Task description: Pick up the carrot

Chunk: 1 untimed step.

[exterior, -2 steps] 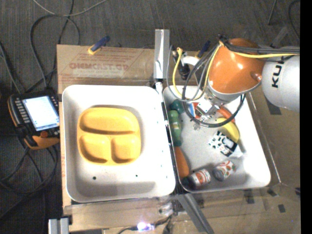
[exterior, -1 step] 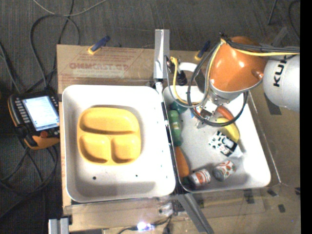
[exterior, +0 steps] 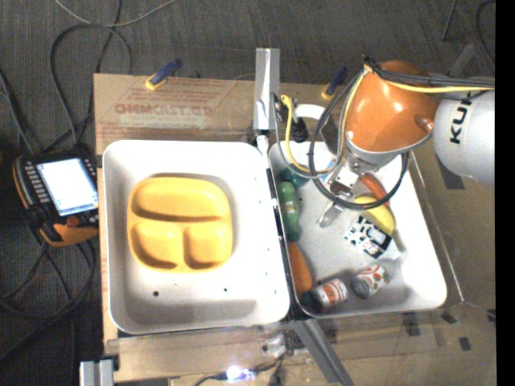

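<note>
My bench [exterior: 173, 107] has a brown cardboard-like top with faint red lettering. Directly on it sit two shallow white bins, side by side and touching: the left bin [exterior: 121, 215] and the right bin [exterior: 422, 272] (the one on my side). Two blue clamps [exterior: 162, 73] grip its far edge.

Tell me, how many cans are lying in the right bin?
2, both near the right bin's front edge: one can beside the carrot's tip, the other can to its right. The arm may hide more.

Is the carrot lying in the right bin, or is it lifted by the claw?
Lying in the bin. The carrot rests along the right bin's left wall, apart from the claw above it.
</note>
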Available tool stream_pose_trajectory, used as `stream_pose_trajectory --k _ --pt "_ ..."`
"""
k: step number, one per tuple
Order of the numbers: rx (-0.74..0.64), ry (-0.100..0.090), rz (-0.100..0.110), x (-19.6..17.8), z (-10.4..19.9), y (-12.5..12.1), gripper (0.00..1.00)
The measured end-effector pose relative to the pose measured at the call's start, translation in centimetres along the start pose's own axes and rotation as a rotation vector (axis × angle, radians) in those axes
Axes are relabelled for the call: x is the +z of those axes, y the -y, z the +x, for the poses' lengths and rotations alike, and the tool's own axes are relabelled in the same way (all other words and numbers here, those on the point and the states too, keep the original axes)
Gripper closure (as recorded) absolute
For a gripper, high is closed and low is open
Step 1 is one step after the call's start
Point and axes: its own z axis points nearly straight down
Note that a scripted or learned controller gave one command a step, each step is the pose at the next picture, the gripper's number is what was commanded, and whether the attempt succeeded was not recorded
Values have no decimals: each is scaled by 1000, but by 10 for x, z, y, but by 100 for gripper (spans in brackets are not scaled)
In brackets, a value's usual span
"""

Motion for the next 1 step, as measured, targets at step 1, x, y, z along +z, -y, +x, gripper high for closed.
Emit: stream_pose_trajectory --k 1 --pt "-367 -5 -7 0 -6 -50 0"
